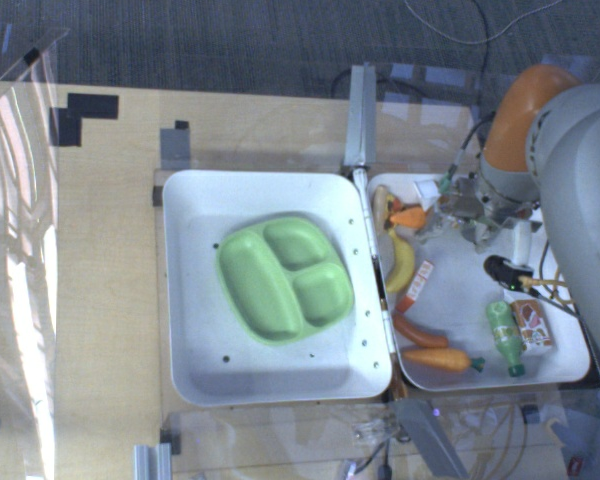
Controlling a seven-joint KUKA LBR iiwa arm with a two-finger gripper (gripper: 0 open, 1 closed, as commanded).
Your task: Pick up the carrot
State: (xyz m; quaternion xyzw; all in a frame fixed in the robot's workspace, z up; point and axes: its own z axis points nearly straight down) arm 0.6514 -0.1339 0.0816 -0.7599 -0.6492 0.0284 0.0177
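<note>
The wooden desk (100,298) carries two white bins side by side. Far to the left of the pincer (455,216) is the left bin (180,268), and in its middle lies a green plate (285,278) with three compartments.

The pincer hangs over the upper part of the right bin (460,288), near its far rim. I cannot tell if the pincer is wide or narrow, and I see nothing clearly held in it. Just beside the pincer, on its left, is a small orange thing (410,218); I cannot tell if the two touch. A little lower and to the left of the pincer lies a yellow banana (402,263) along the bin's left wall, with a small white and red packet (421,278) just beside it.

The carrot (442,360) lies well apart from the pincer, below it in the view, near the bin's near rim; its green end points to the right. Just above the carrot lies a red-orange long thing (420,332).

Below and to the right of the pincer a green bottle (503,336) lies on its side, and a small red box (532,326) is just beside it.
</note>
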